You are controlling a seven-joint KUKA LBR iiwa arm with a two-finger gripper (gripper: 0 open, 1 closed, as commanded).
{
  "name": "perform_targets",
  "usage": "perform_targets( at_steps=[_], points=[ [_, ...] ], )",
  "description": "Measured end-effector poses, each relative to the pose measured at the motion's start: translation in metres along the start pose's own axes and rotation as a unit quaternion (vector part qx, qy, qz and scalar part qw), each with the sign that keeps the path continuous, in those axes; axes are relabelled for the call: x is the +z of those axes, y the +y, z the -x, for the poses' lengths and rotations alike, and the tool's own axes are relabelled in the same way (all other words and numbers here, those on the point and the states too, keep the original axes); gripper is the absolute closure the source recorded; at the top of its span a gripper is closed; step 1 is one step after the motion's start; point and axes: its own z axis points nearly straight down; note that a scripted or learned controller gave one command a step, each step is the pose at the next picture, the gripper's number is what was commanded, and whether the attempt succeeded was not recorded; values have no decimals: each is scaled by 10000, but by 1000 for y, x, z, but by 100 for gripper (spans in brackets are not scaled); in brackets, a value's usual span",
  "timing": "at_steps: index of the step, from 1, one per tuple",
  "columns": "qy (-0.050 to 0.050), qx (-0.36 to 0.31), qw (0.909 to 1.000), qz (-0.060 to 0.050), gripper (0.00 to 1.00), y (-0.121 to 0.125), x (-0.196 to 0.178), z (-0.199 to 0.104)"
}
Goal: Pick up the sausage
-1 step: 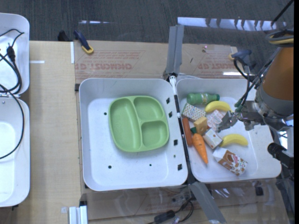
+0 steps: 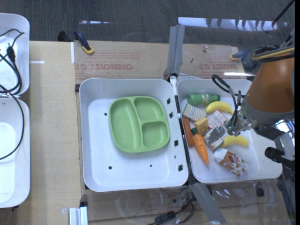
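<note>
Sausage [image 2: 187,130] lies left of the hand [image 2: 230,128], lowered into the right bin [image 2: 262,172].

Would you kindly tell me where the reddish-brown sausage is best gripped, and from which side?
Probably mid-length, from above, closing across its narrow width: the reddish-brown sausage lies flat along the right white bin's left wall, orange carrot crowding its lower end.

The arm [image 2: 274,90] has a broad orange band above a smooth grey wrist section. Thin black cables [image 2: 224,86] loop beside it, and the pincer [image 2: 233,124] is small, dark metal with silvery parts.
</note>
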Motion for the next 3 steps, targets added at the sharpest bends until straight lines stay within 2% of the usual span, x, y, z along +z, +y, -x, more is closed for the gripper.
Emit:
perform_targets(
  at_steps=[1, 2, 3],
  points=[
    [-7, 93, 10000, 14, 0, 24, 79, 70],
    [0, -584, 9983, 6, 0, 4, 79, 54],
    [-15, -63, 10000, 21, 0, 29, 72, 125]
  ],
)
